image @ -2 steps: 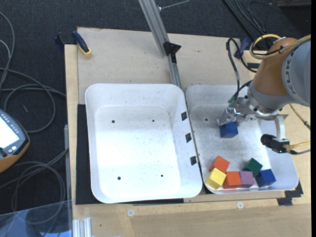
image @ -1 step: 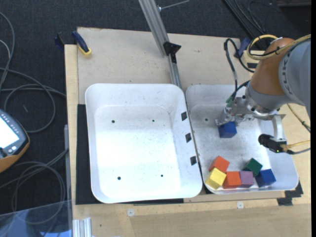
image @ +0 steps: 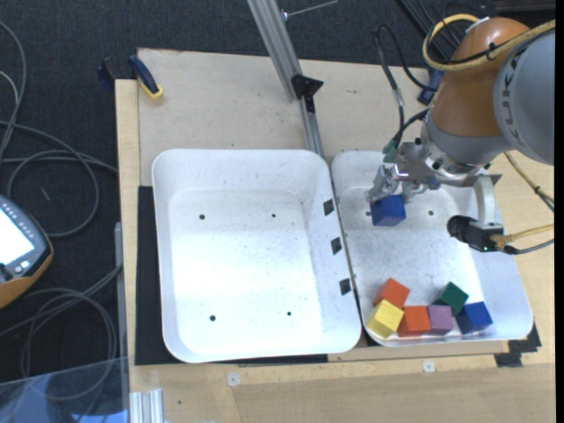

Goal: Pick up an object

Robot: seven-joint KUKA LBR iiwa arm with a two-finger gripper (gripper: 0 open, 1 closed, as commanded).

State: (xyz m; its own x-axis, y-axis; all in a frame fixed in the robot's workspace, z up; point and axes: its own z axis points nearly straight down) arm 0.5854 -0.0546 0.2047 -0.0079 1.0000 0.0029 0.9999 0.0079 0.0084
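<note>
Blue cube (image: 388, 211): located in right bin (image: 493, 276), upper part, seemingly pinched at its top by the hand (image: 388, 192). Risk noted: shallow grip; cube may be dropped during lifting.

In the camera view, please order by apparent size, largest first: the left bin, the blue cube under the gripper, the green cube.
1. left bin, clearly largest.
2. blue cube at the gripper.
3. green cube; partly hidden behind its neighbours, so its ranking below the other cube is uncertain.
</note>
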